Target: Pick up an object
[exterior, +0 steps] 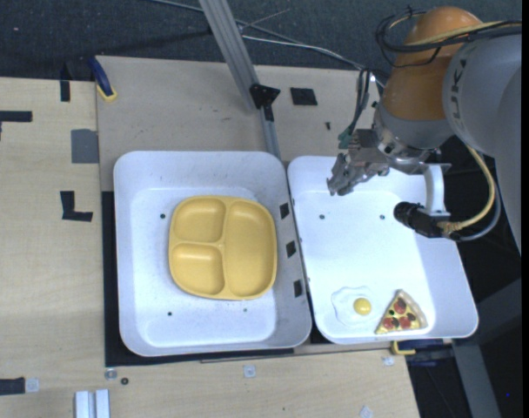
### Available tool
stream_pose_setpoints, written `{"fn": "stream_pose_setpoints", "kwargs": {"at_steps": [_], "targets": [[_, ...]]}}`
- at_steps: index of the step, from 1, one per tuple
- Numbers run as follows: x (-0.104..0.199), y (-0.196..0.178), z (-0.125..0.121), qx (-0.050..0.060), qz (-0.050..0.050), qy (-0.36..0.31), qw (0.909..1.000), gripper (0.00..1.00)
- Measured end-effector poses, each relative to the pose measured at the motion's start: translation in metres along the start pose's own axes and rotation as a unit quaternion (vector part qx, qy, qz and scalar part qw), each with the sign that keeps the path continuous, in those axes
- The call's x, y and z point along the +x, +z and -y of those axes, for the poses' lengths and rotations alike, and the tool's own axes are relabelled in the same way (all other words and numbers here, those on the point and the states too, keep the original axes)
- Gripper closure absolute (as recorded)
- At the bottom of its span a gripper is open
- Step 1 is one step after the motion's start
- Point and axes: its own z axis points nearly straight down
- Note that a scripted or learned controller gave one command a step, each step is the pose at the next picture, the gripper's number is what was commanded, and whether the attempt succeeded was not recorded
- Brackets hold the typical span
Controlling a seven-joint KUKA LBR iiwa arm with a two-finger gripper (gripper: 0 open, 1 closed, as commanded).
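A toy fried egg (352, 305) and a toy pizza slice (401, 313) lie side by side at the near edge of the right bin (378, 242). My gripper (342, 182) hangs over the far left corner of that bin, well away from both toys, with nothing visible between its fingers. A yellow divided plate (223, 247) rests in the middle of the left bin (143, 233).
A slanted metal pole (234, 42) rises behind the bins near their shared edge. Black cables and a hose (438, 220) hang off the arm's wrist over the right bin's far right side. Tape marks dot the wooden bench (38, 190).
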Motion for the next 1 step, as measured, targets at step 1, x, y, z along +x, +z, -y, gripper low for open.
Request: {"fn": "stream_pose_setpoints", "kwargs": {"at_steps": [1], "targets": [[0.0461, 0.0071, -0.0036, 0.0, 0.0, 0.0, 1.0, 1.0]]}}
